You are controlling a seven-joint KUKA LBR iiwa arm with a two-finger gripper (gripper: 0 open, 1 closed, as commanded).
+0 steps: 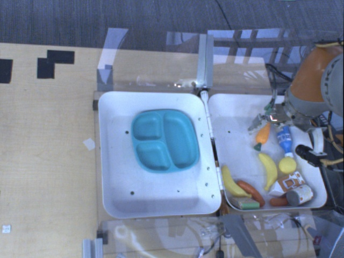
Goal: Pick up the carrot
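Arm (317, 82): grey with an orange band, reaching in from the right edge of the frame over the upper part of the right bin (231, 144).
End effector (262, 121): low over the upper right of the right bin, its metal fingers pointing down and left; whether they are spread or clenched cannot be told from this slant.
Carrot (263, 134): small and orange, lying in the right bin just below the end effector and touching or nearly touching its tips; no grasp is visible.
Bottle (284, 140): blue and white, just right of the carrot.
Bananas: one (268, 169) lower centre of the right bin, below the carrot; another (232, 183) along its lower left wall.
Lemon (287, 165): yellow, right of the upper banana.
Lower right corner of the bin: a carton (293, 183) and a grey cup (295, 197) crowded together.
Left bin (115, 144): holds a blue divided plate (164, 140) at the frame's centre.
Surface (48, 144): pale wood, stretching left of the bins.
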